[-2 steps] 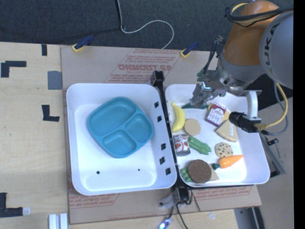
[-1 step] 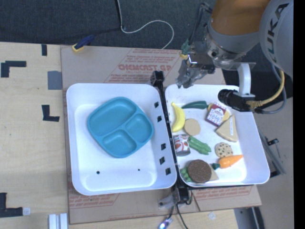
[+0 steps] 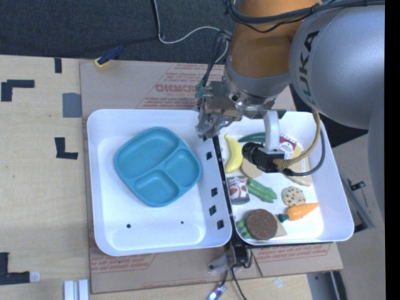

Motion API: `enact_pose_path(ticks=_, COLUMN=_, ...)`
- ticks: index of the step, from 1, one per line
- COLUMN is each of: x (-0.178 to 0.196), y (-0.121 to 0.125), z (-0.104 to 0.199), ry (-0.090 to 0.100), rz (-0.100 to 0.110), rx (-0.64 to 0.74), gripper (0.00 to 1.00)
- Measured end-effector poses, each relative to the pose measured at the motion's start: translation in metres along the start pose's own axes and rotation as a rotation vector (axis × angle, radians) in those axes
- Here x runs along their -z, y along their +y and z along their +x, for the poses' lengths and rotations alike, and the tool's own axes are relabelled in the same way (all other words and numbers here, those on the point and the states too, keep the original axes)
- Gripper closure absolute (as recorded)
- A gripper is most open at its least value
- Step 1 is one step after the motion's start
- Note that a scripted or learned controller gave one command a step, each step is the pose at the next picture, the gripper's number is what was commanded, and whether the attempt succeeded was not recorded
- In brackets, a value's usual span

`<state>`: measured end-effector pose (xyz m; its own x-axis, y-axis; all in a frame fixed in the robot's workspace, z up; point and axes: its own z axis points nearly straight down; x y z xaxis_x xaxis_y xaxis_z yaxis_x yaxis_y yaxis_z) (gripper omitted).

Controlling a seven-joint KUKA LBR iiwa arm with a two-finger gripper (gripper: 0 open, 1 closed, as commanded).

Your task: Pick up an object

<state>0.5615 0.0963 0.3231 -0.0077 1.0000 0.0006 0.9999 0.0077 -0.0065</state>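
Hanging | gripper (image 3: pixel 209 127) | at bins' shared wall (image 3: pixel 216 170) (banana (image 3: pixel 233 156) just beside)

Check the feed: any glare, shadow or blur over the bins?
Camera view: lighting even, soft shadow under the blue divided plate; mild sheen on the arm's orange band; the toy banana is sharp; the gripper reads dark under the arm.

the blue plate (image 3: pixel 156 166) and yellow banana (image 3: pixel 233 155) look like smooth glossy plastic, the white bins (image 3: pixel 162 227) smooth and faintly shiny, the cardboard (image 3: pixel 175 89) under them matt, the arm (image 3: pixel 350 55) satin grey.
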Motion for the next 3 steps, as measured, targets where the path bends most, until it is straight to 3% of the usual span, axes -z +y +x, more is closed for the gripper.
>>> enact_pose_path(ticks=1, x=0.197, y=-0.044, z=-0.025, ry=0.003, rz=-0.025, rx=-0.006, gripper=1.00)
enact_pose_path(ticks=2, x=0.051, y=-0.054, z=-0.071, ry=-0.004, rz=0.009, rx=-0.013, gripper=1.00)
enact_pose_path(ticks=3, x=0.130, y=-0.079, z=-0.041, ry=0.001, rz=-0.013, rx=-0.002, gripper=1.00)
